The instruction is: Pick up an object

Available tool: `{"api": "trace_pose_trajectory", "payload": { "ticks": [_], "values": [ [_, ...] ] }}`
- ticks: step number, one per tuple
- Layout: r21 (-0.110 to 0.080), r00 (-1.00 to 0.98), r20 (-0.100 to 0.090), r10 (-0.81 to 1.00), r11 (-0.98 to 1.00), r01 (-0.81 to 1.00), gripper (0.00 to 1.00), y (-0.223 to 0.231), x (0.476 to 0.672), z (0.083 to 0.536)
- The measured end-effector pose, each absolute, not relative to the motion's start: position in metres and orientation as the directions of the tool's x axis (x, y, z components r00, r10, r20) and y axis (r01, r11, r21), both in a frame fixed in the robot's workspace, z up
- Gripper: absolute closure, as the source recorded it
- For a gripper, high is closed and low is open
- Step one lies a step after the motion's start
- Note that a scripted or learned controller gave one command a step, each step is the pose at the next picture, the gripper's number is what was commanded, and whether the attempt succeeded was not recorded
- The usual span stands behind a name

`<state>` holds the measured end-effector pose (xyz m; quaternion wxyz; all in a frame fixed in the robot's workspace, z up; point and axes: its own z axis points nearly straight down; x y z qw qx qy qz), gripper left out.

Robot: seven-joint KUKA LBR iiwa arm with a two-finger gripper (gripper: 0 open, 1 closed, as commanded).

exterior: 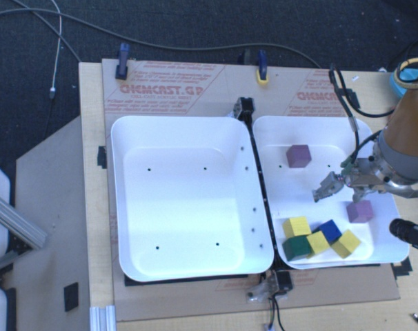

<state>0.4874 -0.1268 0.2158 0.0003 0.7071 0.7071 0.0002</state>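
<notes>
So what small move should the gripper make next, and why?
Probably shift toward the nearest purple cube and descend. The gripper hovers over bare floor of the right bin, with nothing between its fingers, and that cube lies just beside it, apart from the cluster of blocks.

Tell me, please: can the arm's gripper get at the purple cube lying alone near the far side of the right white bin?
Probably yes. The purple cube lies apart from the other blocks in the right white bin, with bare floor all around it, and the gripper hangs over the same bin with nothing between them.
</notes>
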Motion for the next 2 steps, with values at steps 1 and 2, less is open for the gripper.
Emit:
{"api": "trace_pose_trajectory", "payload": {
  "ticks": [1, 2],
  "values": [
    [-0.008, -0.002, 0.002, 1.0, 0.002, 1.0, 0.0, -0.111, 0.532, 0.084],
    [0.003, -0.001, -0.001, 1.0, 0.001, 1.0, 0.0, -0.128, 0.599, 0.088]
  ]
}}
